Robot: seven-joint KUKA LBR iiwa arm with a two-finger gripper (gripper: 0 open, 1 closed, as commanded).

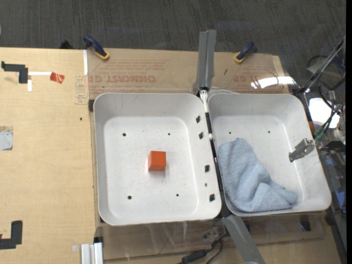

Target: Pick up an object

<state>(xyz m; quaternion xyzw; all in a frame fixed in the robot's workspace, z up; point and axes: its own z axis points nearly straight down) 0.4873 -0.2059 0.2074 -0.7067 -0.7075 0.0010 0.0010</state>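
Observation:
An orange cube [157, 161] sits on the floor of the left bin [110, 202], a little below its middle. A crumpled light-blue cloth [250, 177] lies in the right bin [258, 109], filling its front-left part. My gripper [301, 149] pokes in as a small grey metal piece over the right bin's right side, to the right of the cloth and apart from it. It is far from the cube, and nothing shows in it.
A grey divider bar [206, 65] runs between the bins from the back. Clamps [96, 47] hold brown cardboard behind the bins. A wooden bench top [44, 164] stretches to the left. Cables and hardware [330, 120] crowd the right edge.

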